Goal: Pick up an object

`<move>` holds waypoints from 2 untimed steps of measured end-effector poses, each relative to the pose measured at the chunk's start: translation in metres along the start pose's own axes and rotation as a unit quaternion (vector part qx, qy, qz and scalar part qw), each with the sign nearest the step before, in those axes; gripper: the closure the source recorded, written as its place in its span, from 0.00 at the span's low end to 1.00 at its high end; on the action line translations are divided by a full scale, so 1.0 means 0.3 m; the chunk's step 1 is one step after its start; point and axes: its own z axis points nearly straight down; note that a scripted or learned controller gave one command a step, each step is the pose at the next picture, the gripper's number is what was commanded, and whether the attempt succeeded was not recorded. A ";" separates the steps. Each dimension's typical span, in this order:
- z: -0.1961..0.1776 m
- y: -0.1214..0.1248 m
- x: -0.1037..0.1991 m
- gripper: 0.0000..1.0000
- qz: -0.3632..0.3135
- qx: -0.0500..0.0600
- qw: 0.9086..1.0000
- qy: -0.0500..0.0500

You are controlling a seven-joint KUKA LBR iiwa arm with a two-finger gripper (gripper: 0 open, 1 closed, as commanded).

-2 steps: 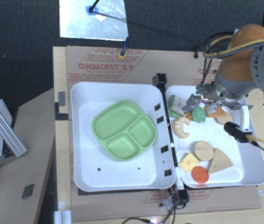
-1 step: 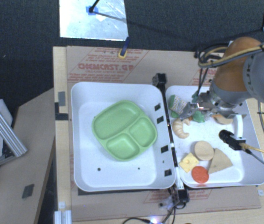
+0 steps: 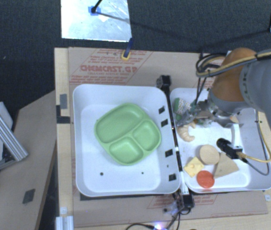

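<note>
The right bin (image 3: 260, 176) holds toy food: a pale croissant-shaped piece (image 3: 187, 133), a round tan bun (image 3: 208, 154), a yellow cheese cube (image 3: 193, 166), a red tomato slice (image 3: 205, 178) and a tan wedge (image 3: 227, 167). A green item (image 3: 179, 105) lies at the bin's far left corner. My gripper (image 3: 193, 114) hangs low over the far left part of this bin, between the green item and the croissant piece, just above the croissant piece. I see nothing clearly held in it.
The left bin (image 3: 87, 176) bears a green three-compartment plate (image 3: 127, 133). A black divider with clips (image 3: 170, 128) runs between the bins. The arm's grey and orange wrist (image 3: 241, 80) covers the right bin's far right part.
</note>
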 end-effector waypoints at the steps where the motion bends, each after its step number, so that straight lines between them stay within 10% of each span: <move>1: -0.051 0.010 -0.002 1.00 -0.001 -0.005 1.000 -0.002; 2: -0.267 0.014 -0.005 1.00 -0.002 0.000 1.000 -0.003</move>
